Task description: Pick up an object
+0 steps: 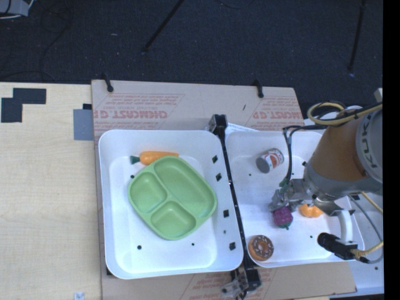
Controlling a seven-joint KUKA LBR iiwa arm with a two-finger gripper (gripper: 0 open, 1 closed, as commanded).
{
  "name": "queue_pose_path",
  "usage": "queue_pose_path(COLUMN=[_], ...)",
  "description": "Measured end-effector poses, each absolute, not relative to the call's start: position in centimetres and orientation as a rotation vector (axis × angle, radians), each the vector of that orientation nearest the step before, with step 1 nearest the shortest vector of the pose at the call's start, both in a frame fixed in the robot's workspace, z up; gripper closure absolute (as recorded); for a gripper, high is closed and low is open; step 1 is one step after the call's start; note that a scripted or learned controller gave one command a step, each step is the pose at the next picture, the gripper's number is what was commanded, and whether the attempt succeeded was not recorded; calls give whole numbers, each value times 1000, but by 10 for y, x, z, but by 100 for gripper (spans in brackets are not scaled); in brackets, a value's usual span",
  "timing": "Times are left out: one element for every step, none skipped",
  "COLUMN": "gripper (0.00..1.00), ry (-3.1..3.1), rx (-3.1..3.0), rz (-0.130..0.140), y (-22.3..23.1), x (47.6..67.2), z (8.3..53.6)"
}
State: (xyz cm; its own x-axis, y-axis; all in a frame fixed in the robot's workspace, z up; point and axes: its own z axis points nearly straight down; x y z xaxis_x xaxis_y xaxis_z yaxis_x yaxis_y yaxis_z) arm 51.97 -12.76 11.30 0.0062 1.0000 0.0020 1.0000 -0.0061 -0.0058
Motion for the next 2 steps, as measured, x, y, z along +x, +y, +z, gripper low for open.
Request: queue_pose_path(gripper=[100, 100], ry=[-2219, -2224], rx=[-2226, -2222], rz=[-1, -2], y=[-137, -139], x=[527, 537], z=[166, 219])
